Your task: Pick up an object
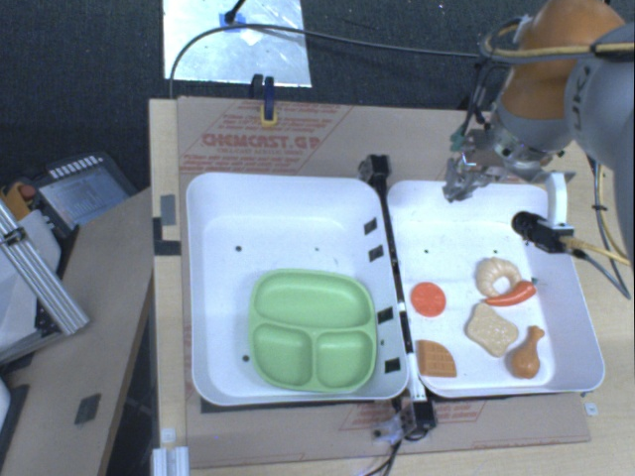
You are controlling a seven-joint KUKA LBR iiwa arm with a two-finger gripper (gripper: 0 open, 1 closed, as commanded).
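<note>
Six small toy foods lie in the right white bin, gathered toward its near right part: a round red tomato slice nearest the divider between the bins, a pale croissant-shaped pastry to its right with a red chili pepper touching its lower side, a beige slice of bread below those, a brown chicken drumstick by the bin's near right corner, and an orange-brown wedge at the near edge beside the divider. The gripper hangs over the far edge of this bin, well apart from all the foods, with nothing between its fingers; whether they are spread or closed cannot be told. In the left white bin, a light green three-compartment plastic tray lies against the near right corner.
</note>
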